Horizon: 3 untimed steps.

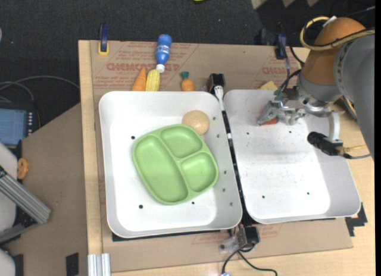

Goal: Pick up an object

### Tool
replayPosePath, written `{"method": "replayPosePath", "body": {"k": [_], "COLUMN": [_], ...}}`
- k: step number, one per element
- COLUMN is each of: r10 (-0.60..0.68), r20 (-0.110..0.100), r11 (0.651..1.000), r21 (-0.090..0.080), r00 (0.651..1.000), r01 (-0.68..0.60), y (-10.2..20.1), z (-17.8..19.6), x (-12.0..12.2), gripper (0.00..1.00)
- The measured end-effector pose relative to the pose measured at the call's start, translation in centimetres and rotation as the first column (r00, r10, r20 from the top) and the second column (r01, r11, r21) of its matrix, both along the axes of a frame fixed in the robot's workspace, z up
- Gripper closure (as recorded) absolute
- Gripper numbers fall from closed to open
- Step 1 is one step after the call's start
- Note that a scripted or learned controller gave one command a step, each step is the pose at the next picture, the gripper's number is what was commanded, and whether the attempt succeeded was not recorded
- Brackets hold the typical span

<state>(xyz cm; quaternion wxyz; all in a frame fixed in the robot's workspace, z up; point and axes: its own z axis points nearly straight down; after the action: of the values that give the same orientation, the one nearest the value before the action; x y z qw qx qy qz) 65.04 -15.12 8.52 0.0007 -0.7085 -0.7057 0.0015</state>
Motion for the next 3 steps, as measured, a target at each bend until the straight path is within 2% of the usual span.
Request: {"method": "replayPosePath", "body": {"k": [1, 2, 3], "r10": [0.006, 0.0, 0.004], "r20": [0.007, 0.007, 0.012], "r11": [1.0, 1.0, 1.0], "r21": [0.0, -0.003, -0.004], "r00": [1.0, 1.0, 1.0], "r01": [-0.006, 0.0, -0.004], "y": [2.4, -4.1, -3.7], "z": [0.0, 0.0, 1.1], "x": [1.7, 1.6, 1.8], "gripper": [0.0, 0.0, 1.0]}}
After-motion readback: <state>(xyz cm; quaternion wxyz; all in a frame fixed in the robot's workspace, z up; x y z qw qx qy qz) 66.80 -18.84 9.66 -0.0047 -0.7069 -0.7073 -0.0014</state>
